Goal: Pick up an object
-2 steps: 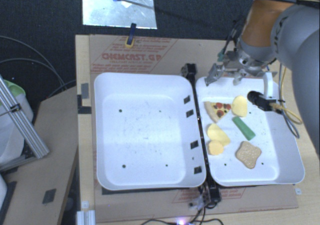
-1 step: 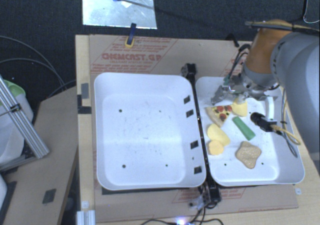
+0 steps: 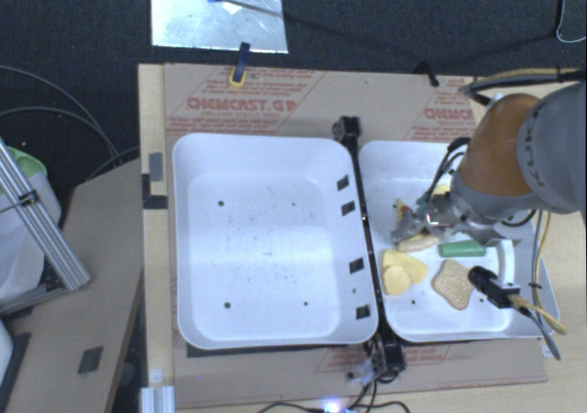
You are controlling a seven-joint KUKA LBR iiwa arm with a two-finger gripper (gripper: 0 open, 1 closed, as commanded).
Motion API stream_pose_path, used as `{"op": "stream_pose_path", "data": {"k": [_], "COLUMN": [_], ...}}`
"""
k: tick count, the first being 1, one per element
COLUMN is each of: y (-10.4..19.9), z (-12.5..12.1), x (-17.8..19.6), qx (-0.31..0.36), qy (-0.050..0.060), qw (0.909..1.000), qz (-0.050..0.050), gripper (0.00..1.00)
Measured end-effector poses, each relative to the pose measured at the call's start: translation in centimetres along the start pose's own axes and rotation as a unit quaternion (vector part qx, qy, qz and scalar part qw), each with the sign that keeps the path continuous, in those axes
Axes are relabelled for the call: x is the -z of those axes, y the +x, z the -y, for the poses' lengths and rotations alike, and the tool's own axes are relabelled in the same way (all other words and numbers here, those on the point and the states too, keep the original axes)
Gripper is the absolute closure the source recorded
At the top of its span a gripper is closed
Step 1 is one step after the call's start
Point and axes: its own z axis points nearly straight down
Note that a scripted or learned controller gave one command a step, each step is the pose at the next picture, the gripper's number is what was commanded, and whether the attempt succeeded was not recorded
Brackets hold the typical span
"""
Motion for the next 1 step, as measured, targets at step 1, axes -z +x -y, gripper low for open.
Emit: {"op": "stream_pose_path", "data": {"k": [1], "y": [2.38], "z": [0.86], "x": [-0.02], "qx": [0.003], "qy": [-0.003], "qw": [1.0], "qz": [0.0], "gripper": [0.0]}}
